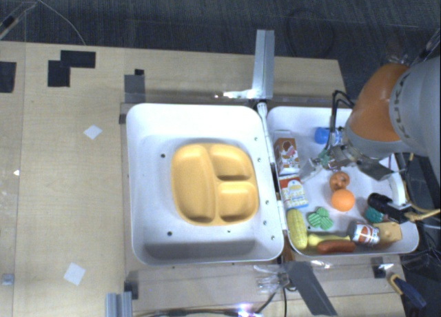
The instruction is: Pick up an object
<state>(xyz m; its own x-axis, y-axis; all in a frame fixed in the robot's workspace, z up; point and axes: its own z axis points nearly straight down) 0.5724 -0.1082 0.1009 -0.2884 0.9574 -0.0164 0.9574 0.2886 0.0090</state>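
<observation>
Two shallow white bins sit side by side on the pale wood-grain tabletop (62,191). Both are smooth plastic with rounded corners.

The left bin (148,171), at frame centre, contains one item: a yellow tray (212,182), glossy, rounded-square in outline, divided into three compartments, one long on its left and two smaller on its right.

The right bin (303,117), at the right of the frame, contains the loose objects:
- Two flat printed packets, red and white, one (286,154) above the other (293,191), along the bin's left wall.
- One yellow corn cob (296,228), knobbly, at the lower left.
- One green ridged piece (319,219) just beside the corn.
- One smooth orange ball (342,200) at centre.
- One brownish round fruit (338,180) just above the orange ball.
- One small blue block (322,135) near the upper wall.
- One hot dog (331,243), red sausage on a yellow bun, along the lower wall.
- One small bottle (365,234) lying on its side, with a red-and-white label.
- One tan block (390,231) at the bottle's right end.
- One dark teal item (377,205) at the right wall; its shape cannot be resolved.

The grey arm with its orange band (375,105) enters from the right edge. The claw (335,159) hangs over the upper middle of the right bin, just above the brownish fruit. Whether it is wide or narrow cannot be told; nothing is seen between its tips.
</observation>
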